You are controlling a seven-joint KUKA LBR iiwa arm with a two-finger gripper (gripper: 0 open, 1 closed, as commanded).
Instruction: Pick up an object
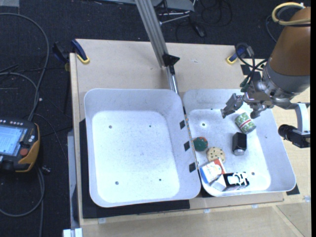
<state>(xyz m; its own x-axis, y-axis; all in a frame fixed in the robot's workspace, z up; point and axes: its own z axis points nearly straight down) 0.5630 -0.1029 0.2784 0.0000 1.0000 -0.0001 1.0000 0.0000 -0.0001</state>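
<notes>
Grey metal forms the tool, which hangs over the far part of the right white shallow plastic bin. Its two dark fingers are spread wide apart, one toward the bin's middle and the other toward the arm, and nothing sits between them. An orange band wraps the arm just above the wrist.

Directly below the tool, on the side nearer the camera, lies a small green-and-white cylindrical can, tilted on its side on the bin floor. It is close to the arm-side finger, but whether they touch cannot be determined.

Further toward the camera from the tool rests a small black cylindrical container, just beside the can. Left of that lie a round green-and-red ball-like object and a tan speckled round cookie-shaped object, near each other. At the bin's near edge, well apart from the tool, sit a red-and-white flat packet and a black-and-white boxy object, side by side.

The left white shallow plastic bin lies well to the left of the tool. Both bins rest on the pale wooden counter.
</notes>
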